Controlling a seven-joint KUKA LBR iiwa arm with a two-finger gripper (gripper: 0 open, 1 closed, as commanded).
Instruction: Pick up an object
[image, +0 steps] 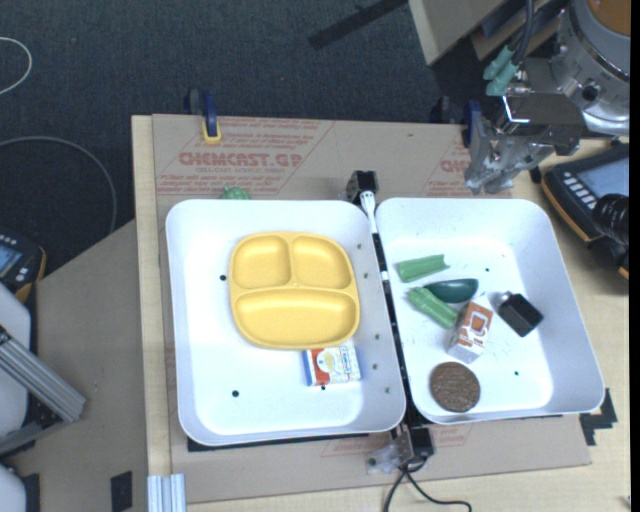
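Hand (492, 178) hovers beyond right bin (570, 300), grip unclear; carton (471, 331) crowds spoon (450, 291).

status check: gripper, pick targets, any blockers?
Gripper above right bin's far rim, holding nothing visible. Targets untouched: green block, brown disc, black block, carton. Right-bin items clustered close.

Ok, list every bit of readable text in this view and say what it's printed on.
"CHEMCAST GP", red, repeated on the brown board under the bins.
Small carton beside the yellow tray: print too small to read.
Orange-and-white carton in the right bin: too blurred to read.
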